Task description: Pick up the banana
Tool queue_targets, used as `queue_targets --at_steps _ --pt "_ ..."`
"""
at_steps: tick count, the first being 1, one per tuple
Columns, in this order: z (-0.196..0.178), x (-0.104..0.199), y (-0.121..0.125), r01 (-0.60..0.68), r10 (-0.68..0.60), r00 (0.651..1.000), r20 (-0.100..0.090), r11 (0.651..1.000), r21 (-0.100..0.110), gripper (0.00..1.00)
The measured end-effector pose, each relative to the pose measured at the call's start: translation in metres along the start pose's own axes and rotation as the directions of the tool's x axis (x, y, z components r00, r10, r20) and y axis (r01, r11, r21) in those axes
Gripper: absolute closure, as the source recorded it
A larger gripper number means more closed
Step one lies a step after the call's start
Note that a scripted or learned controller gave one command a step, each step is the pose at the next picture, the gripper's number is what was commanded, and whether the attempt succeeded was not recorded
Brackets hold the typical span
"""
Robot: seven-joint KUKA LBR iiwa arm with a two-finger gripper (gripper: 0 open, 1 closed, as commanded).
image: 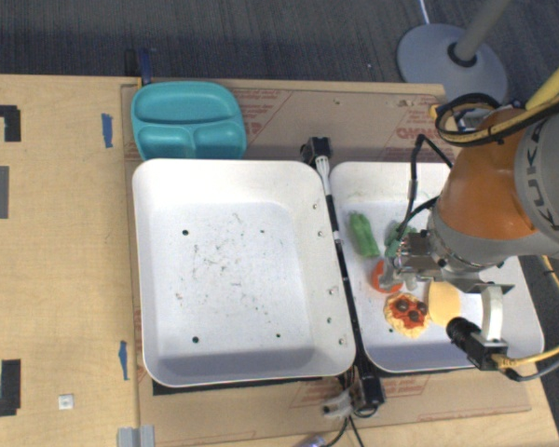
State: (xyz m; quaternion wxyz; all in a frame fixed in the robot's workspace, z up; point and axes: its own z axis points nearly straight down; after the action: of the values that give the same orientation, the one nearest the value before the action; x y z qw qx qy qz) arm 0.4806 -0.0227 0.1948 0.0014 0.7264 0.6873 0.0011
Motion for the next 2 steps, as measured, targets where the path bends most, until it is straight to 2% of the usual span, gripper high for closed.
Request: queue_targets --at_steps 1,2 --pt "0.0109 -0.0816 0.003 -0.286 0.286 0.958 0.002 0.958 0.003 1.0" --pt "0.0009 -0.0814 0.0037 -0.285 0.285 0.959 0.002 0.959 0.002 1.0"
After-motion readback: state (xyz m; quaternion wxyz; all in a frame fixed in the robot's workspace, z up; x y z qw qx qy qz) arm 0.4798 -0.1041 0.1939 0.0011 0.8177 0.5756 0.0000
